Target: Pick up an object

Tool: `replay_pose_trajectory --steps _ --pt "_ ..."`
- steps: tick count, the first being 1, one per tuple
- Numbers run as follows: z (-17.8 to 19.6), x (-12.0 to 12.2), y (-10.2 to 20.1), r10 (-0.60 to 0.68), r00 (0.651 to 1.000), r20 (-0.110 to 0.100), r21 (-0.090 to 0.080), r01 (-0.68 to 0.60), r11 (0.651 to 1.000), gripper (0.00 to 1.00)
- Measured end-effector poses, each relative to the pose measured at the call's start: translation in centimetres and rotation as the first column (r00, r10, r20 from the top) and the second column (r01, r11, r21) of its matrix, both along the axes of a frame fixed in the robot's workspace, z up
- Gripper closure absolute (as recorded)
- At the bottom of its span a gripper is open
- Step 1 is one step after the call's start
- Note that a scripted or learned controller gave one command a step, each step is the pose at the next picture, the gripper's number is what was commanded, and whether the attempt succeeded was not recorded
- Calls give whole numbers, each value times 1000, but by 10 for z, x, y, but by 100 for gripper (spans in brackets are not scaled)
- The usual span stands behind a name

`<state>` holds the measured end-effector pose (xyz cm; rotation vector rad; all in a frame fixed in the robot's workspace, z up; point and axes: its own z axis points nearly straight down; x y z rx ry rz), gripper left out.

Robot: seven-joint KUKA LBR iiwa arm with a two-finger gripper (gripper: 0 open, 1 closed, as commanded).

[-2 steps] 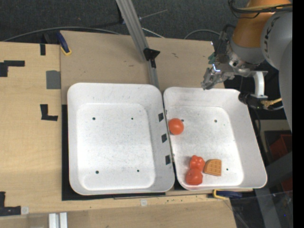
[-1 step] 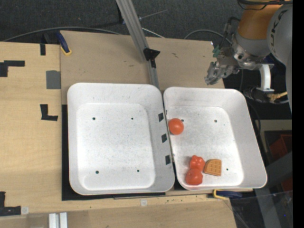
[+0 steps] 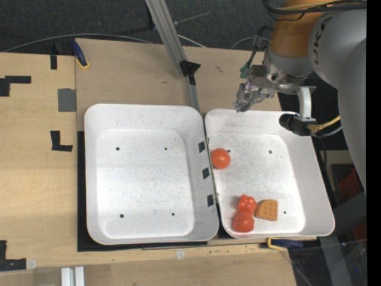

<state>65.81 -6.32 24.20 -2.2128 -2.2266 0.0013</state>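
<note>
My gripper [image 3: 243,103] hangs above the far rim of the right bin [image 3: 297,137], its fingertips close together with nothing visible between them. A red round tomato-like ball [image 3: 221,158] lies near the right bin's left wall, well below the gripper. At the bin's near end sit a red pepper-like piece [image 3: 246,204], another red round piece [image 3: 243,222] and a tan waffle-like square [image 3: 266,210], close together.
The left bin [image 3: 143,171] sits beside the right one, their rims overlapping at the middle. A slanted metal pole [image 3: 169,31] rises behind the bins. The grey arm with its orange band [image 3: 303,16] fills the upper right. Black cables run by the right bin's far corner.
</note>
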Motion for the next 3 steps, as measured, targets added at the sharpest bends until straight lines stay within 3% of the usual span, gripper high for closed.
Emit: replay_pose_trajectory --steps 2,3 --pt "-19 -27 117 0 1000 -2 0 0 1000 100" --pt "-16 -47 161 0 1000 -1 0 0 1000 100"
